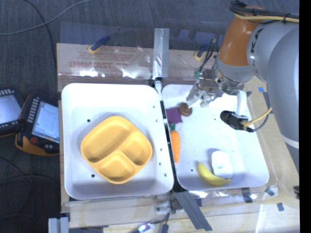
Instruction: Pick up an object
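In the right bin (252, 144), my gripper (199, 99) hangs near the back left part, open, with nothing between its fingers. A small brown round piece (185, 110) lies just below and left of the fingertips, apart from them. Beside it on the left is a purple block (173, 115). An orange carrot (175, 145) lies along the bin's left wall. Toward the front sit a yellow banana (212, 175) and a white box-like object (222, 162) touching it.
The left bin (73, 106) holds a yellow divided plate (116, 148). A metal divider (166, 144) separates the bins. A black cable plug (233, 119) hangs from the arm over the right bin. A handheld pendant (36, 125) lies off the bench at left.
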Available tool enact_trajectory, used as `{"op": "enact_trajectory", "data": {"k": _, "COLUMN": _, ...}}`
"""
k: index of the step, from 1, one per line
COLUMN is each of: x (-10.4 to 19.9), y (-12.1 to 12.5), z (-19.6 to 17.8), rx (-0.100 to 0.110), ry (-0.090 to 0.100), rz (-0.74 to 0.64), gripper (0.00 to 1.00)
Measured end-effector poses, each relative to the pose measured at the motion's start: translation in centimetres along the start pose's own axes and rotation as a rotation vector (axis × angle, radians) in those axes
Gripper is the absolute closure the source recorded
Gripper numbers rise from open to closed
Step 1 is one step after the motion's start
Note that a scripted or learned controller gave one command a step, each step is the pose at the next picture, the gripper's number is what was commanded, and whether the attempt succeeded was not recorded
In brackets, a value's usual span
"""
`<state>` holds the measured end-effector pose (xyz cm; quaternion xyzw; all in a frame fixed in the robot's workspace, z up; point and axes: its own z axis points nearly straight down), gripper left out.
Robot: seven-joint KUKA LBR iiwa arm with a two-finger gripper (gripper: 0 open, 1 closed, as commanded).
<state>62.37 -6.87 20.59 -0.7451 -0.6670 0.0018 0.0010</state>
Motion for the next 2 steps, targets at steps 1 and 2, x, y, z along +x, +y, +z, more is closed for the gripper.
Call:
{"op": "enact_trajectory", "data": {"k": 1, "x": 0.2, "y": -2.5, "z": -0.3, "rx": 0.0, "ry": -0.003, "rz": -0.042, "gripper": 1.0}}
{"op": "enact_trajectory", "data": {"k": 2, "x": 2.7, "y": -5.1, "z": 0.1, "rx": 0.0, "ry": -0.002, "rz": -0.029, "gripper": 1.0}}
